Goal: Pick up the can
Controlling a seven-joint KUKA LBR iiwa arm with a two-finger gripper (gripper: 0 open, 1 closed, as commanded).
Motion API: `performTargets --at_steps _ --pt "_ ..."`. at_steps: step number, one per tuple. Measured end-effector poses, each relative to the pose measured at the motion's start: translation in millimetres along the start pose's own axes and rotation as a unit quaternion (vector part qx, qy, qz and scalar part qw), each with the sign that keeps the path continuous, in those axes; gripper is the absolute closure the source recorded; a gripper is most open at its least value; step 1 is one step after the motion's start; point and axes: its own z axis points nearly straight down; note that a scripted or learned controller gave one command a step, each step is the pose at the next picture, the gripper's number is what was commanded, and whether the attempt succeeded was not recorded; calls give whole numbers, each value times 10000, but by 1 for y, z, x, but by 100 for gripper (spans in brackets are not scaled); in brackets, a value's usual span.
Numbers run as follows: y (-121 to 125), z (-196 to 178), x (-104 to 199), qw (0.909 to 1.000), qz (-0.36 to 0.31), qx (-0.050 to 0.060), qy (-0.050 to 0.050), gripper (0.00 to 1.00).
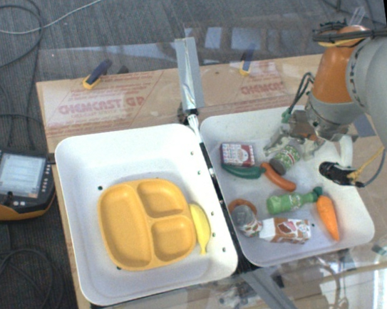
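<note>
We see our grey arm (378, 86) reaching in from the right, its orange band bent downward above the wrist. Our end effector (294, 144) hangs low, pointing left.

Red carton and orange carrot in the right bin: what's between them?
Camera view: between the red carton and orange carrot lie a small orange sausage-shaped toy and a green bottle.

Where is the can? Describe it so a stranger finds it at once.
Start at the white bin on the view's right and go to its far half, where the gripper reaches in. The can sits right beside the gripper, to the right of the red box. Among the toy foods around it, it is the only metallic cylinder, and it has a green label.
</note>
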Motion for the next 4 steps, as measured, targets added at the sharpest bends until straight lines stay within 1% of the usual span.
performTargets --at_steps 1,2,3,4 --pt "0 -9 1 10000 -3 6 6 100" --pt "0 -9 1 10000 -2 6 5 0" --pt "-41 4 36 9988 492 -72 -10 0" --pt "-9 4 45 9987 -497 -45 -39 0"
